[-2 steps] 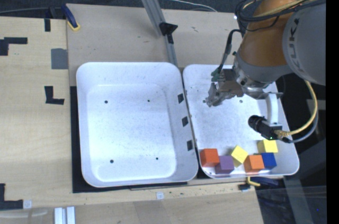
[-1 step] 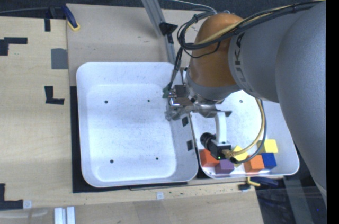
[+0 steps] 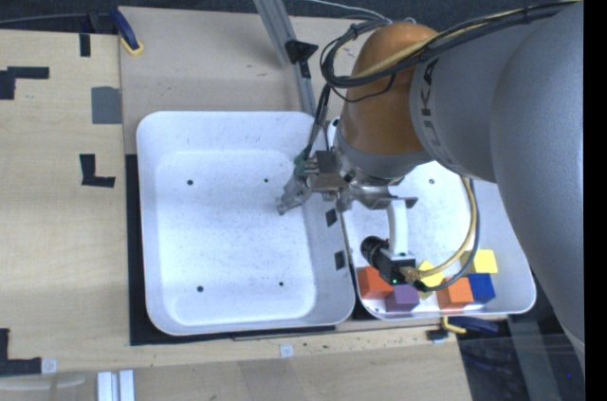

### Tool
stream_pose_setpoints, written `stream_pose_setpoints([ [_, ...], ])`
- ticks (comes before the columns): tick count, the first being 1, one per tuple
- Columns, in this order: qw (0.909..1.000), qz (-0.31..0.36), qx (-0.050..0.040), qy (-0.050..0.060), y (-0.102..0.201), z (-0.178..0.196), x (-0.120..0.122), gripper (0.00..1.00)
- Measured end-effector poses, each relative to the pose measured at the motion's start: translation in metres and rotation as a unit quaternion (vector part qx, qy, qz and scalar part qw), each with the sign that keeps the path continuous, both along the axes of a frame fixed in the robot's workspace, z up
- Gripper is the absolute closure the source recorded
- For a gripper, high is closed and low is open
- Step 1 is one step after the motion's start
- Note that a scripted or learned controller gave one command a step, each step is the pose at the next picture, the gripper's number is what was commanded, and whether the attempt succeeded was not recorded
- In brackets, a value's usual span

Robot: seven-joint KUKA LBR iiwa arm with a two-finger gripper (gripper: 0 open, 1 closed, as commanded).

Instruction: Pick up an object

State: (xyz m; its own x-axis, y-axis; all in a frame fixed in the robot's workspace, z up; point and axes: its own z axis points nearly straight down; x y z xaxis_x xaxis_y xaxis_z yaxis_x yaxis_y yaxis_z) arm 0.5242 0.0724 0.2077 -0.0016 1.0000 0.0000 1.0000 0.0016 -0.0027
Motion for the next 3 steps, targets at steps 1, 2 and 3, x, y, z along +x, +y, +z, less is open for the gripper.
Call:
stream_pose_setpoints([
  [1, 1.0, -0.001, -0.0002, 0.003, 0.009, -0.017, -0.039, 0.0],
  [2, 1.0, 0.0, -0.0002, 0.0, 0.004, -0.016, -0.035, 0.0],
  [3, 1.0, -0.004, -0.0022, -0.004, -0.118, 0.059, 0.011, 0.0],
])
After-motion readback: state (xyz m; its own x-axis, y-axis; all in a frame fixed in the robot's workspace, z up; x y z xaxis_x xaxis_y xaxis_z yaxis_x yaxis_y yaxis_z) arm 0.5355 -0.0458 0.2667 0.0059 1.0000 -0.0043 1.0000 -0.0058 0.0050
